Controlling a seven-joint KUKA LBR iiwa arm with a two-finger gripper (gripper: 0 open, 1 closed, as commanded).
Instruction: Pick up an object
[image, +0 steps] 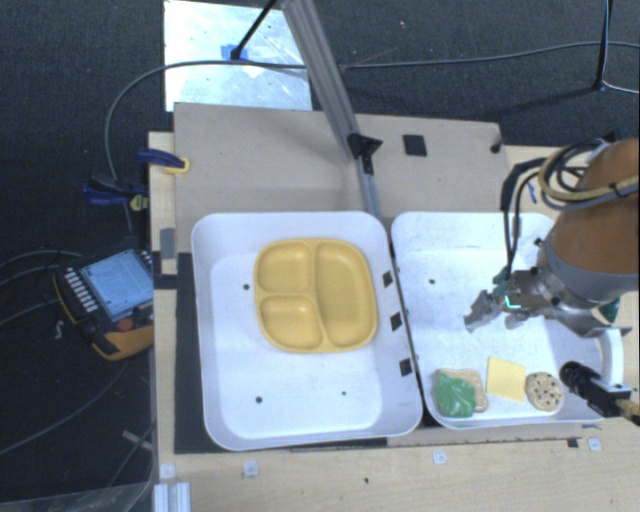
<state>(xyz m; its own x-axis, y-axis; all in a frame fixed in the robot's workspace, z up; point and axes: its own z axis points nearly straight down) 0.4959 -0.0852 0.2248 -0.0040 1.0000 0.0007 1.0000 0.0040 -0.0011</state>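
Camera view shows the tool (487, 308) hanging over the middle of the right bin (440, 250), with nothing between its ends; whether they stand apart or together, I cannot tell from here. Below it, along the near wall of this bin, three food pieces lie in a row: a green piece on toast (458, 393), a yellow cheese square (506, 379), and a round cookie (543, 391). They lie close together, so I think the tool should come straight down over one piece alone, perhaps the green one, because it looks thickest. The left bin (230, 400) carries a yellow divided plate (315, 295).
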